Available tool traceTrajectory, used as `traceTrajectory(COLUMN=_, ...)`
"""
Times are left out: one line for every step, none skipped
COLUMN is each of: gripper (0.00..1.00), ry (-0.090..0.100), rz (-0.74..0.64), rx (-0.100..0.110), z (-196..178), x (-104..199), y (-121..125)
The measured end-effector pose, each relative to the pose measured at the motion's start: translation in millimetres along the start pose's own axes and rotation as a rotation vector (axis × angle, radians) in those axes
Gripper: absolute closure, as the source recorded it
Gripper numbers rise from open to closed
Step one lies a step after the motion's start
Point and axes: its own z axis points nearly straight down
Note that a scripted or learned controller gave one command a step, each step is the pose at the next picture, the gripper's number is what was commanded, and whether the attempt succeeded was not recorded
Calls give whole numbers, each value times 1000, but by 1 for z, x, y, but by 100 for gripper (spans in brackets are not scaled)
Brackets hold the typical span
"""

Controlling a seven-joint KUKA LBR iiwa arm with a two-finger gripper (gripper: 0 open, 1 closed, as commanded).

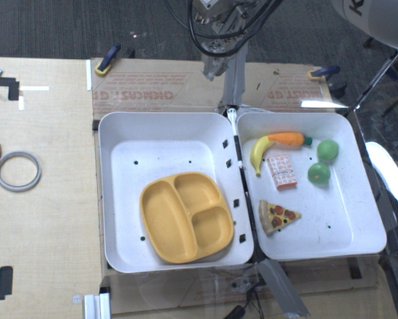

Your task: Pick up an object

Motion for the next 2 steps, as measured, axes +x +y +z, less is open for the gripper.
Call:
traceTrajectory(gripper=100, ry=1, rz=183, rx=-1, z=12, x=10, y=4)
traceTrajectory(gripper=100, ry=0, rz=-79, rx=-2, z=42, x=-34, y=-17)
